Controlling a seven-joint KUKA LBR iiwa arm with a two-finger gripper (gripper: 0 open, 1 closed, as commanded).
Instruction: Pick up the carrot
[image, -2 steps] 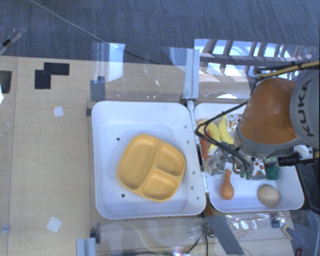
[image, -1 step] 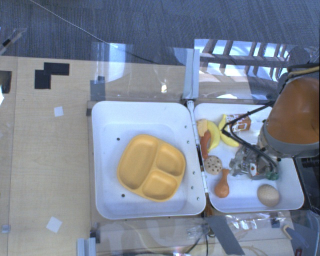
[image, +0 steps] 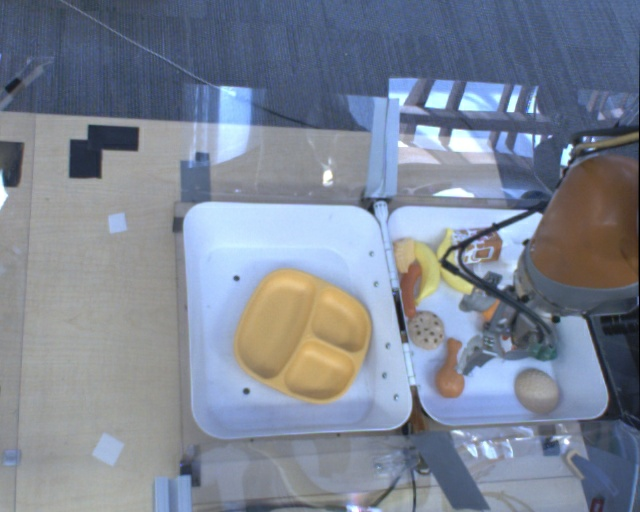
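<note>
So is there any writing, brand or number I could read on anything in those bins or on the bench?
No text can be read here.
The small carton in the right bin has a brown and white printed face, too small and blurred to read.
The black shapes on the bench are plain marks, not letters.
The yellow divided plate, the carrot and the cookie bear no lettering.
</note>
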